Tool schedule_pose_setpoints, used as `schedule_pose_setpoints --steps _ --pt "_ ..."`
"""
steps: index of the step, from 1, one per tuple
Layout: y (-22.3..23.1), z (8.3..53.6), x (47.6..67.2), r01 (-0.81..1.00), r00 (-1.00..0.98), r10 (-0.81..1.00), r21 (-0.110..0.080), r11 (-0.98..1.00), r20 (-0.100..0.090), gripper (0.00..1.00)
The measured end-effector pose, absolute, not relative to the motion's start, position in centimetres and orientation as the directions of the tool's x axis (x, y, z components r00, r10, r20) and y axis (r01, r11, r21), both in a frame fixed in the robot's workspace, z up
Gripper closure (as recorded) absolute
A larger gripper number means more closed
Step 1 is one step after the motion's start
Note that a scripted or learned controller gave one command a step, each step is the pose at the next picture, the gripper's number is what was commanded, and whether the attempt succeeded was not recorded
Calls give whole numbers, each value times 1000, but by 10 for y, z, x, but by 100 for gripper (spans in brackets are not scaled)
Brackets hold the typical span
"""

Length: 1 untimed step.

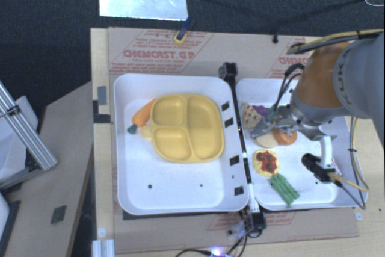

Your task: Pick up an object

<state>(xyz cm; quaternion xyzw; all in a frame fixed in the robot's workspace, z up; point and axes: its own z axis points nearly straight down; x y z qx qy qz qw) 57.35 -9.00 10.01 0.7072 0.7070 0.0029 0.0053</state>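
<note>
The gripper (pixel 263 127) hangs low in the right bin (pixel 343 129), its tips among a cluster of toy foods; how far it is open cannot be told. Just beside it lie a purple-and-cream piece (pixel 254 111) and an orange-rimmed piece (pixel 278 138); nearer the front sit a pizza slice (pixel 266 162) and a green vegetable (pixel 284 188). In the left bin (pixel 180 195), a yellow divided plate (pixel 183 127) rests beside a carrot (pixel 141 114).
</note>
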Motion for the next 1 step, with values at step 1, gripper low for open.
schedule_pose_setpoints --steps 1 --pt "-89 112 576 1000 -2 1000 16 2 -2 100"
